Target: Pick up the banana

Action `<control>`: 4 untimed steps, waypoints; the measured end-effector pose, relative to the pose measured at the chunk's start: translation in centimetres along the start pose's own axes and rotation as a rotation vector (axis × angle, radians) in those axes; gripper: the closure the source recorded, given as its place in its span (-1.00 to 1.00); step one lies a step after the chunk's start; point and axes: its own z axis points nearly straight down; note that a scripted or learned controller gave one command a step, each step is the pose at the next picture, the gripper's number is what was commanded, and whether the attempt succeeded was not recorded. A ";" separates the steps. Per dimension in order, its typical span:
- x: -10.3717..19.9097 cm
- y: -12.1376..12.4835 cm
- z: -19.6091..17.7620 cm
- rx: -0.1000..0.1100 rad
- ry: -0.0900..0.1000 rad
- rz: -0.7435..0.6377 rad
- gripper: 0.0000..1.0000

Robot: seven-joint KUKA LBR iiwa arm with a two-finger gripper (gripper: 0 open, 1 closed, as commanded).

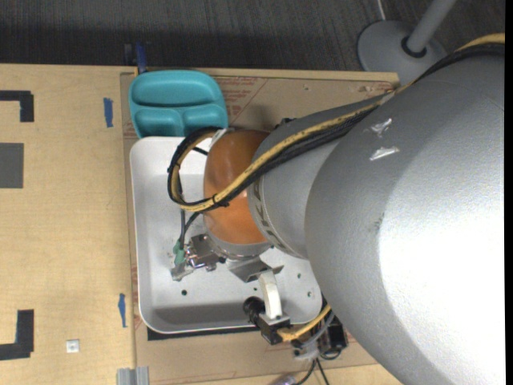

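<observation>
My grey arm reaches in from the right and looms over the white bin (152,215), its orange band (232,191) above the wrist. The gripper (186,263) hangs low over the left-middle of the bin floor, seen from above behind its mount and cables. The arm's bulk hides most of the bin's floor and whatever lies beneath it. The bare strip of floor along the bin's left wall holds nothing.
A teal moulded tray (178,103) rests at the bin's far edge, partly over its rim. Black and yellow cables (180,175) loop out from the wrist. The cardboard-coloured bench (64,215) stretches left of the bin, marked with black and blue tape.
</observation>
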 end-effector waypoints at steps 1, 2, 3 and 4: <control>0.0 0.0 -1.0 -0.001 0.000 0.002 1.00; 0.0 0.1 -1.9 -0.002 0.000 0.002 1.00; 0.0 0.1 -2.9 -0.003 0.000 0.002 1.00; 0.0 0.2 -3.9 -0.004 0.000 0.002 1.00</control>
